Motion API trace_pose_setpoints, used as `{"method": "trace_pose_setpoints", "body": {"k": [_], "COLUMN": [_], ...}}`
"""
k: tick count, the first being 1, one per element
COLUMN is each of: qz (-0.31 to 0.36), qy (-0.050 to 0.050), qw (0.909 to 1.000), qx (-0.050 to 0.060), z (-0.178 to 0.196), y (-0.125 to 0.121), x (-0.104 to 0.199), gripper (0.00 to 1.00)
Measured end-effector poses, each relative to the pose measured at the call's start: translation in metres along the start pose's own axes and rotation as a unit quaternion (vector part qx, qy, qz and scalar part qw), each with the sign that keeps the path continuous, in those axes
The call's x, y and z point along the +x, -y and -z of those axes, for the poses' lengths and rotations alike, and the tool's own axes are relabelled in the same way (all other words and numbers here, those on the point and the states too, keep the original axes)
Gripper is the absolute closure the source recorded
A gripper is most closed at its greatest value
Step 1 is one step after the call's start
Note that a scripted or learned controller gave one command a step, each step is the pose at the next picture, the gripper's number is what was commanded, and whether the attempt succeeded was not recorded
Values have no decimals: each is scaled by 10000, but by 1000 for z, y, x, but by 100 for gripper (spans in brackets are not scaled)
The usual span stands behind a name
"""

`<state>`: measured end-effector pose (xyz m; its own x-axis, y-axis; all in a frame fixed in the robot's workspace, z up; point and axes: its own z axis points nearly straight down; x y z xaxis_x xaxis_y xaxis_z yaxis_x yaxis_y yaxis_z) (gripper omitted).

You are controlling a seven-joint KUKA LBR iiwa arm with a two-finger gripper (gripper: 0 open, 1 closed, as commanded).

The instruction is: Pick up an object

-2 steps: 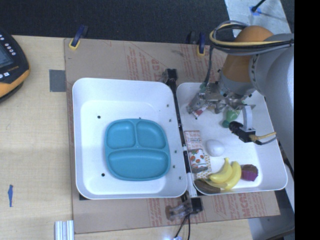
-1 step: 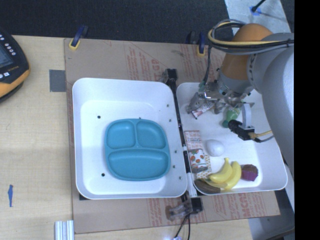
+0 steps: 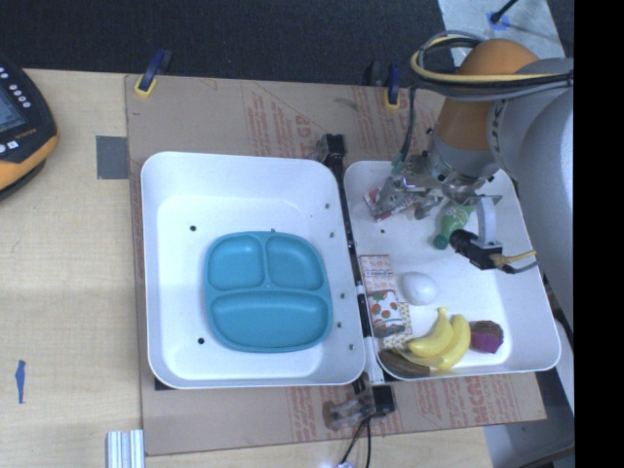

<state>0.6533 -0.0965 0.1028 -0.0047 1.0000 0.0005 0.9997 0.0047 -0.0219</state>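
The claw (image 3: 421, 185) hangs over the right bin's (image 3: 531, 261) far edge, apparently beside a green bottle (image 3: 450, 226); its grip cannot be told.

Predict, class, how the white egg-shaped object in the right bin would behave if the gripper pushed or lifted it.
The white egg-shaped object looks smooth and rounded, so it would probably roll when nudged and might slip from the fingers. Lying loose on the right bin floor, it looks light.

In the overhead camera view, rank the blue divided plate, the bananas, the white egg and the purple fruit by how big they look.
Largest to smallest:
1. Blue divided plate
2. Bananas
3. White egg and purple fruit, which look about alike, so I won't rank them.
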Motion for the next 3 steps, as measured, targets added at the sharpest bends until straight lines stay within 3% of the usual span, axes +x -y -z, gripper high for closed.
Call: {"method": "trace_pose_setpoints", "body": {"k": [1,2,3], "qz": [-9,-18,17], "qy": [10,3,0], "qw": [10000,10000,9999], "qx": [-95,-74,-115], "z": [-7,31,58], "y": [26,97,68], "x": [-21,-36,4], "gripper": [100,100,100]}}
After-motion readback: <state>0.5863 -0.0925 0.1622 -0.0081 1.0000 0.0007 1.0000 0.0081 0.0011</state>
